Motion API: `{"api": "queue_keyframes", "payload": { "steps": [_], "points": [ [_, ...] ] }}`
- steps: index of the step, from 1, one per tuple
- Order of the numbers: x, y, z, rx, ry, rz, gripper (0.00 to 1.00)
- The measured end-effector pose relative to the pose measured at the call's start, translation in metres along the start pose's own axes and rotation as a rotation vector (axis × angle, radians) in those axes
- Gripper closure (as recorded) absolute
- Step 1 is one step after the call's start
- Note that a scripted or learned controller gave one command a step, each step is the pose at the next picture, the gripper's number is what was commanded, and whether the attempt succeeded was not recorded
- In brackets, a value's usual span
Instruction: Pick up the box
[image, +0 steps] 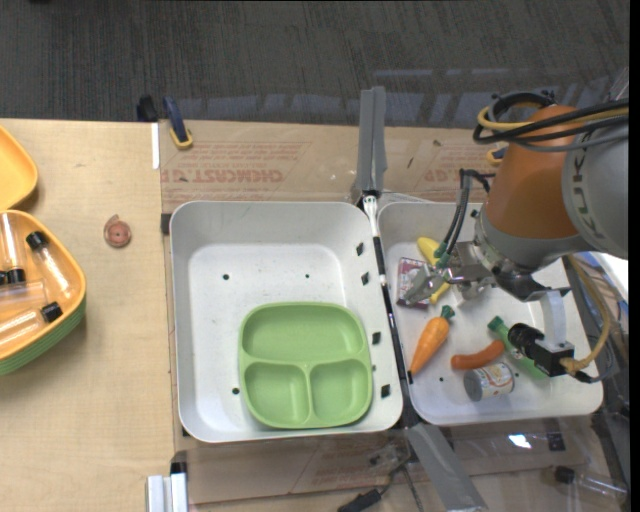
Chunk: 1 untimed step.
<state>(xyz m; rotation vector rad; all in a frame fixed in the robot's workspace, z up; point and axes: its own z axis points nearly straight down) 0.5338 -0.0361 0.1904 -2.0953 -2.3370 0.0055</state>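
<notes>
the arm's fingers (440, 285) are low in the right bin (580, 400), by a small box (412, 272) with a pink and white face near the bin's left wall; whether they are wide, narrow or gripping i cannot tell. a carrot (431, 340) lies just beside. to do it well, i'd centre over the box, clear of the carrot, and close squarely across its sides

A sheet of cardboard (300, 165) behind the two bins carries red printing, seen upside down from this camera. It looks like "CHEMCAST", though the letters are too faint to be sure. The small can (490, 381) has a label too blurred to read.
</notes>
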Motion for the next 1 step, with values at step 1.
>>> {"api": "queue_keyframes", "payload": {
  "steps": [1],
  "points": [
    [0.0084, -0.0467, 0.0000, -0.001, 0.000, -0.042, 0.00]
  ]
}}
